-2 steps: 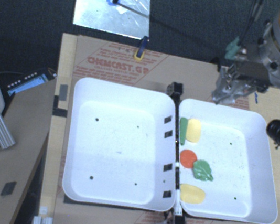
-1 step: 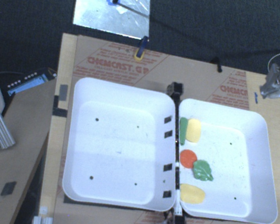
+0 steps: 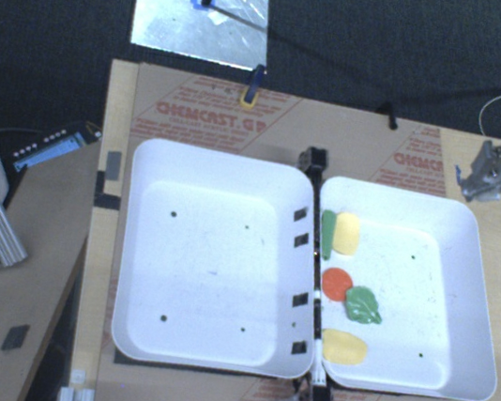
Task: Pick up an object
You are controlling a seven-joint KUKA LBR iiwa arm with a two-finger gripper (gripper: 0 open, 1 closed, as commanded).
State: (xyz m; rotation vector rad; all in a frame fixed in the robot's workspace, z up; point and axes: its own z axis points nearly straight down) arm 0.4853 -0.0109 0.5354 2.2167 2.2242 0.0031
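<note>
The gripper (image 3: 484,182) hangs beyond the right bin (image 3: 466,278), well apart from the toys (image 3: 348,283); jaws too blurred to tell, perhaps empty.

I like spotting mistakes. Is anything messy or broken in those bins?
Nothing looks broken or spilled. The toys, a green stick, pale yellow piece, red disc, green lump and yellow piece, all crowd the right bin's left side.

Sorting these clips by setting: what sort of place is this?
Probably a robot lab: two white bins clamped on a cardboard-covered bench, toy food in one, and a gripper at the right.
</note>
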